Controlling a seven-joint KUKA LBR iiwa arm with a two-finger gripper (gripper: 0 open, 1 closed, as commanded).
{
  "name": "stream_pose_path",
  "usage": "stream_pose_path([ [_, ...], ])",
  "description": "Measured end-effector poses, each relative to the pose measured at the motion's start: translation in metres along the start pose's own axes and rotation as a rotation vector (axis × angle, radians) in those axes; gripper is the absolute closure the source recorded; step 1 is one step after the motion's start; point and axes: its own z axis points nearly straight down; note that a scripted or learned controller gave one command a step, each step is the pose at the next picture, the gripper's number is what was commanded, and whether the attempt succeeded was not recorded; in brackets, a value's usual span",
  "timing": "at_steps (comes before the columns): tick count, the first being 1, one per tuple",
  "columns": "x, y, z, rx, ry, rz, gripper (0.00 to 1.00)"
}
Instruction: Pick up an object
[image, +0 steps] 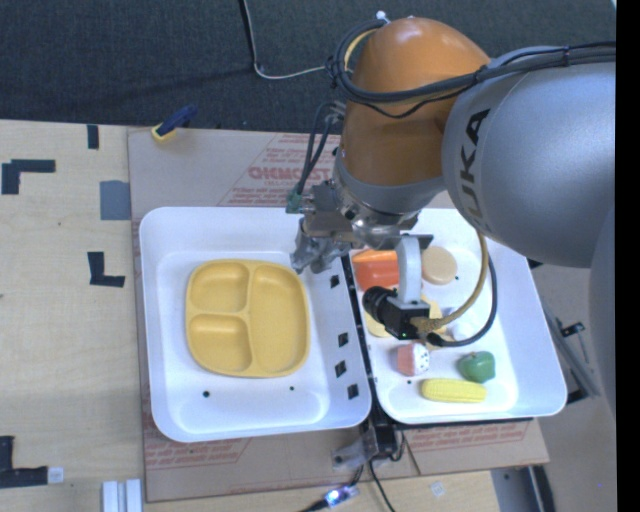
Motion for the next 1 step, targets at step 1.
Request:
stream_pose_path([
  [1, 0.0307, -0.0504, -0.0762, -0.008, 0.005, -0.004, 1.00],
])
